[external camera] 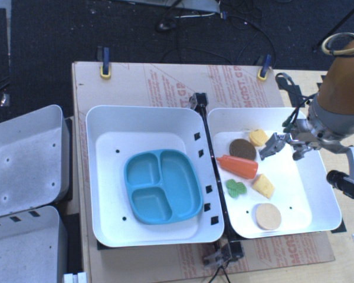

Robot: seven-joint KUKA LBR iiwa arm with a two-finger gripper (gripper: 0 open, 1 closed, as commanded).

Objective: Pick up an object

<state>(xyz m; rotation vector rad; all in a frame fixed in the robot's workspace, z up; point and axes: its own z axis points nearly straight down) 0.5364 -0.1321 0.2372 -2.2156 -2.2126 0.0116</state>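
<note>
Two shallow white bins sit side by side on a cardboard-topped bench (135, 78). The left bin (106, 128) carries a blue divided tray (163, 186), lying flat near its middle. The right bin (318, 208) holds the small food pieces, and the grey arm (336, 108) with its orange band reaches over this bin's upper right part.

The gripper (286, 147) hangs above the bin floor with its two dark fingers spread apart and nothing between them. Its left finger (271, 146) points toward the brown round (242, 149), just beside it but apart (how high the finger is above the floor is hard to judge from this slant).

Left of and below the gripper lie the pieces: an orange carrot (238, 166) lying slantwise against the brown round's lower edge, a tan disc (268, 216) near the front wall, a yellow wedge (263, 186) between carrot and disc, a yellow lump (258, 137) just above the brown round, and a small green sprig (236, 188) under the carrot.

The arm's upper part is cut off by the right edge.
</note>
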